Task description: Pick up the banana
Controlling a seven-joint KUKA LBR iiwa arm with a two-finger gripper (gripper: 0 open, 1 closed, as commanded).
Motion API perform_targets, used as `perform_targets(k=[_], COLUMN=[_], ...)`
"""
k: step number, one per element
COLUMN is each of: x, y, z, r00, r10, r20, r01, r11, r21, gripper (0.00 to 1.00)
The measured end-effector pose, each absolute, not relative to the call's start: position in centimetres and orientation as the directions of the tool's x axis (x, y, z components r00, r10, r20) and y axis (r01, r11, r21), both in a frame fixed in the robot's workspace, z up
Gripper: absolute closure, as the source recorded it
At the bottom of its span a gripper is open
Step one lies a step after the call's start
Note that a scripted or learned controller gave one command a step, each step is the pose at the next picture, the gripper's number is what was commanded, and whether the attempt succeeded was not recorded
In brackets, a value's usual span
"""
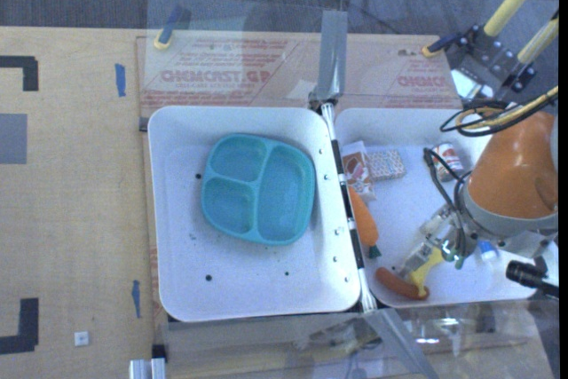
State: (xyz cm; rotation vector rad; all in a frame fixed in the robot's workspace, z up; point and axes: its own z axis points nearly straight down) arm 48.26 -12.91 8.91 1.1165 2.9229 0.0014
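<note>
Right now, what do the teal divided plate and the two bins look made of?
Teal plate: likely molded plastic, matte with a soft sheen, uniform color, rounded compartment ridges. Left bin and right bin: probably thin formed white plastic, smooth and slightly glossy, with rolled rims. Can't confirm either from looks alone.

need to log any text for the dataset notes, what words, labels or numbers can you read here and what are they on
"CHEMCAST GP", faint red print on the clear sheet behind the left bin.
The same red print on the clear sheet behind the right bin: too cut off and blurred to read.
Small patterned packet and red-white packet in the right bin: print too small to read.
</note>
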Motion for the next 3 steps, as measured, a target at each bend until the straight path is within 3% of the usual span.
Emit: perform_targets(k=[1, 2, 3], x=[48.4, 48.4, 48.4], y=[-13.0, -16.1, -16.3], z=[10.0, 8.9, 8.9], r00=[-0.742, -0.796, -0.795], r10=[0.670, 0.605, 0.606], r20=[-0.016, -0.010, -0.013], r01=[0.670, 0.605, 0.606], r11=[0.742, 0.796, 0.796], r21=[0.010, 0.008, 0.006], gripper=[1.00, 1.00, 0.00])
